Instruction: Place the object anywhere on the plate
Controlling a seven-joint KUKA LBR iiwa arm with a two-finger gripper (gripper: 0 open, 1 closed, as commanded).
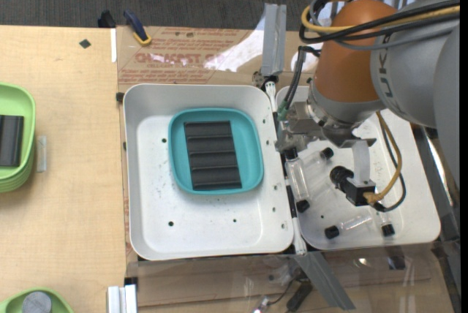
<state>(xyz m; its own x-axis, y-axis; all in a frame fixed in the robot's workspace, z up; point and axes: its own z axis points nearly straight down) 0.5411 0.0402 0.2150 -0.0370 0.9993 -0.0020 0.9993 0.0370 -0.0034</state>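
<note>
Shallow white plastic bins: two, side by side, the left bin (146,180) and the right bin (409,224).
Teal square plate with rounded corners (179,158): one, in the left bin.
Dark grey ridged rectangular block (212,154): one, lying on the teal plate.
Ridges on that block: four.
Lime green plastic trays (18,136): what looks like a stack at the left edge; number cannot be told.
Small black pieces (331,232) in the right bin: several, too small to count surely.
Grey arm with orange band (358,48): one.
</note>
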